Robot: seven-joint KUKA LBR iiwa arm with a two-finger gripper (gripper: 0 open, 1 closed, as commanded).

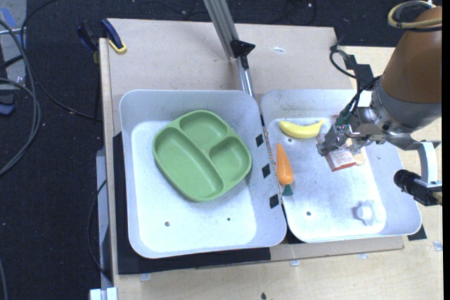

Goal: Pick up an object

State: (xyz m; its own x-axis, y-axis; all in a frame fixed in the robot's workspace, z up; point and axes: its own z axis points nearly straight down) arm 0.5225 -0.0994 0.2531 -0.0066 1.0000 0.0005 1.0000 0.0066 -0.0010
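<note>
Reaching in from the right, the grey arm (415,74) with its orange band hangs its gripper (336,144) low over the right bin (394,221), just above a small reddish-and-white packet (346,161) that lies on the bin floor. Whether the gripper stands wide or narrow I cannot tell, and nothing visibly sits in its grasp. A yellow banana (301,128) lies near the bin's upper left, just beside the gripper. An orange carrot (283,165) with a green tip rests along the left wall, below the banana. A small pale, whitish object (364,211) sits toward the bin's lower right, well apart from the rest. The left bin (140,221) holds a green divided plate (202,154) with three compartments. Both bins rest side by side on the bench (169,53).
</note>
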